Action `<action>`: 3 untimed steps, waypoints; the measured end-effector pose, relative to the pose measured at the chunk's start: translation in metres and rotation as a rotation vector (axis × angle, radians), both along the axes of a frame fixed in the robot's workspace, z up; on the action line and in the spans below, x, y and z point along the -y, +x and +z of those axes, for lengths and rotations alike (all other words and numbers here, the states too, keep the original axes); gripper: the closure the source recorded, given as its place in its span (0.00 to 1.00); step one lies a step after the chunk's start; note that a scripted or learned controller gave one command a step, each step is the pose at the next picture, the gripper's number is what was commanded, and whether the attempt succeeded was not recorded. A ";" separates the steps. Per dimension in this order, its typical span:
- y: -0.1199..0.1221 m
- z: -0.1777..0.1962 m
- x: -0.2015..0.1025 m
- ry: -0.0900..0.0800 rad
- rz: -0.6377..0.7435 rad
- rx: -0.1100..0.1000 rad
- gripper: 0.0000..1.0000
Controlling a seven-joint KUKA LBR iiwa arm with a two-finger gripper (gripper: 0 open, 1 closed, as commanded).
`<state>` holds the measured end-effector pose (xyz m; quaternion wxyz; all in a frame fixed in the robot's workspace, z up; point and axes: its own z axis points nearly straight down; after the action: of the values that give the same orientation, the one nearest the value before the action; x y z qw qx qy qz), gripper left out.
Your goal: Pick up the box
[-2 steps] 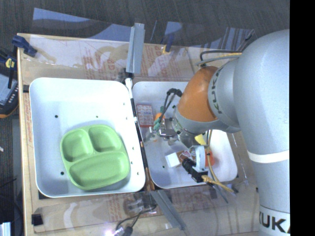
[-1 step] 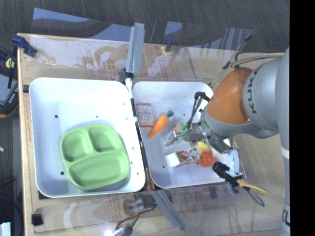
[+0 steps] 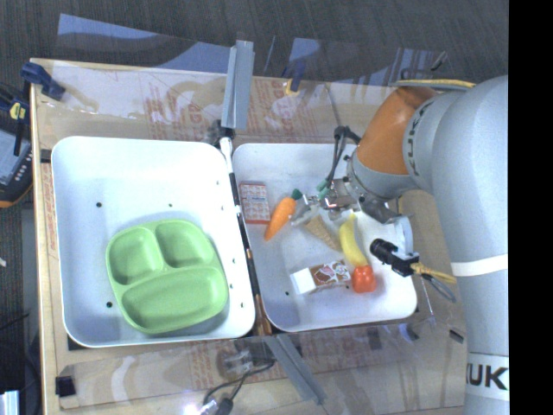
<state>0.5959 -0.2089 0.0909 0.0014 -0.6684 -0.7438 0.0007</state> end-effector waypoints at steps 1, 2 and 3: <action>-0.104 0.080 -0.006 0.000 -0.120 0.000 0.00; -0.113 0.014 -0.034 -0.015 -0.222 0.030 0.00; -0.111 0.013 -0.081 -0.016 -0.112 0.036 0.00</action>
<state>0.4851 -0.1277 0.1040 -0.0174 -0.7089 -0.7050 -0.0057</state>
